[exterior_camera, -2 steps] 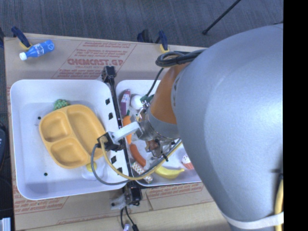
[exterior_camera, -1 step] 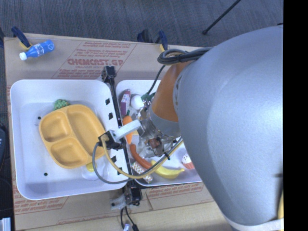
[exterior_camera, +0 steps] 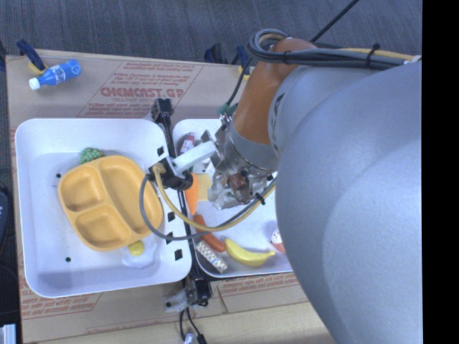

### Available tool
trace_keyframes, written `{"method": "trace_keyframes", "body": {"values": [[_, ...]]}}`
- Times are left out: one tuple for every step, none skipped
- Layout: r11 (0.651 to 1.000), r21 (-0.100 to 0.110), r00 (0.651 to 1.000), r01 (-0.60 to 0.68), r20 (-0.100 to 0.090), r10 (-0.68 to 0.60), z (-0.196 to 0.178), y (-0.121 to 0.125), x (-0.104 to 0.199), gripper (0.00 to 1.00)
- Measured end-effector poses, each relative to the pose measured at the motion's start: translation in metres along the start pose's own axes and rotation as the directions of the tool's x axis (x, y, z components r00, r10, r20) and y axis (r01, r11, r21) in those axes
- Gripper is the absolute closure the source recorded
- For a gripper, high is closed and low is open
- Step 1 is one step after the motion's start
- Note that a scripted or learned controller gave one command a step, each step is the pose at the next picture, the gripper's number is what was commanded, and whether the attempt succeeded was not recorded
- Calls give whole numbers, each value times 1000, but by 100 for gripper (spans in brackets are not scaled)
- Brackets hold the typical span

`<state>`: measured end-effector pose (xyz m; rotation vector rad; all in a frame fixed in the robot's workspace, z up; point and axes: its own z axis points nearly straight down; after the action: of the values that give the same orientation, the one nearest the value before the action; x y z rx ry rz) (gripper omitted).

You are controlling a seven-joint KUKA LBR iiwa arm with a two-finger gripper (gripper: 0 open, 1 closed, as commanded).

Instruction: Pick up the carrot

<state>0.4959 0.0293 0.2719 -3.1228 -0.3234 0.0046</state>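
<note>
Though half hidden, orange carrot (exterior_camera: 192,196)

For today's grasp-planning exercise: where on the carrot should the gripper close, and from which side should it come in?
Probably the carrot's visible orange middle, coming straight down from above. It lies flat and slim along the right bin's left wall, lengthwise up the view, so the fingers should likely close across its narrow width. The gripper and cables crowd it, and its ends are partly hidden.
</note>
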Motion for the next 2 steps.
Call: {"method": "trace_keyframes", "body": {"values": [[1000,2,1000,0,4,0,82,-23,-9,100],[1000,1,1000,0,1,0,0,33,-27,100]]}}
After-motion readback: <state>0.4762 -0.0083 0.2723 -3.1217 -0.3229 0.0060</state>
